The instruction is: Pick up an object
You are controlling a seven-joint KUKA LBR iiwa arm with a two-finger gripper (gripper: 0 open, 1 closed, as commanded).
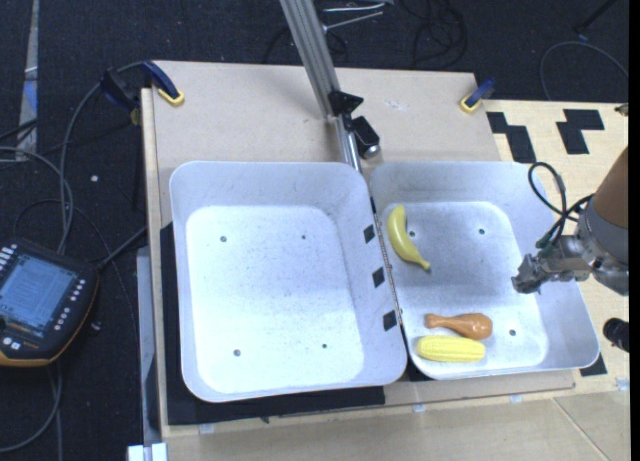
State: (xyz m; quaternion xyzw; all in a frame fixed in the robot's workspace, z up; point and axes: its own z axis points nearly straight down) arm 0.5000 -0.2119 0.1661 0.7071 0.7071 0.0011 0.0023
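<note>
A yellow banana (403, 237) lies in the right bin (530, 189) near its left wall. A brown chicken drumstick (461, 325) rests near the bin's front, and a yellow corn cob (450, 349) lies just in front of it. My gripper (527, 280) hangs at the right bin's right side, above the bin floor, well apart from all three objects. Nothing shows between its fingers.
The left bin (200, 199) stands beside the right one on the wooden bench. A slanted metal pole (312, 44) reaches down to the bins' shared edge. Clamps (163, 84) sit at the bench's back corners. A teach pendant (35, 299) lies off the bench at left.
</note>
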